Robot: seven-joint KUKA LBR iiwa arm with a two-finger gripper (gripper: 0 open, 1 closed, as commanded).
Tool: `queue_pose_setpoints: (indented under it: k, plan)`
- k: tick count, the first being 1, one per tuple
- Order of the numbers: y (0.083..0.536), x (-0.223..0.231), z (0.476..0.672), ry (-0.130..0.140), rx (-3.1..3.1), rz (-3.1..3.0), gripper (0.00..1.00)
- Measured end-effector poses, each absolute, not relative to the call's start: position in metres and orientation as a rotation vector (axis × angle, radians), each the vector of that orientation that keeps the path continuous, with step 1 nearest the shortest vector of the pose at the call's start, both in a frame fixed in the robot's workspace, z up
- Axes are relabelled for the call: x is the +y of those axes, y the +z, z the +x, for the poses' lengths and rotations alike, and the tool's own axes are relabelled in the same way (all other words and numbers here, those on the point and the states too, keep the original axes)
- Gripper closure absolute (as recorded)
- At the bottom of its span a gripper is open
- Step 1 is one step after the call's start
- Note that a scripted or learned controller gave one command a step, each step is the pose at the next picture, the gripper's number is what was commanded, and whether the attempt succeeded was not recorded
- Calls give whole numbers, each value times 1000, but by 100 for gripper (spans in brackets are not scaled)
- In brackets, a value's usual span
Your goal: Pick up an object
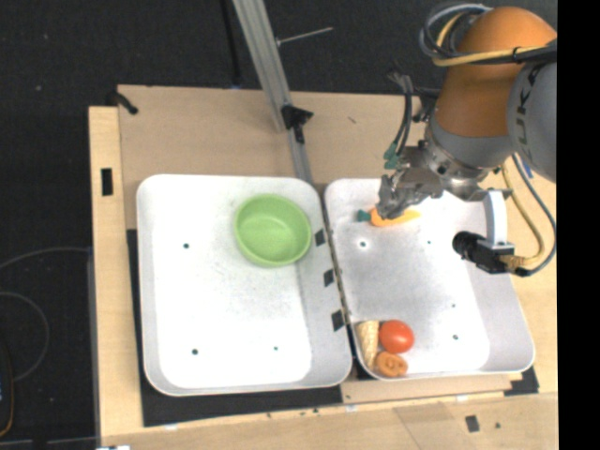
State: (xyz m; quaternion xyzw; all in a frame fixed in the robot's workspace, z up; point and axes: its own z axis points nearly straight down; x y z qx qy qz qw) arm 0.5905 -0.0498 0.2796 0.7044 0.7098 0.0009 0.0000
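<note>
You have two white bins side by side: the left bin [169, 345] carries a green bowl [273, 231] toward its twelve o'clock side, and the right bin [441, 289] holds everything worth grabbing. The gripper [398, 200] sits low at about eleven o'clock in the right bin, directly over a small orange piece [396, 218] with a bit of teal showing at its nine o'clock end; the piece pokes out from under the tool on the six o'clock side, so it looks like the chosen target. You should not trust a grasp yet: the tool's body hides the contact from this slanted view, and I cannot tell whether the jaws are released or clenched, or whether the piece sits between them or only beneath them. The wrist stands nearly vertical, which suits a top-down pinch on something lying flat on the bin floor. Down at seven o'clock in the same bin, a red tomato [397, 336], a pale wedge [367, 336] and a brown pastry-like item [390, 365] huddle against the corner wall, well apart from the arm and probably harder to reach cleanly
</note>
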Motion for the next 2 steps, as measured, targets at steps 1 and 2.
queue_pose_setpoints:
  k: [1, 2]
  plan:
    - [259, 1, 602, -1, 2230, 2216, 100]
    - [243, 46, 608, -3, 2229, 2216, 100]
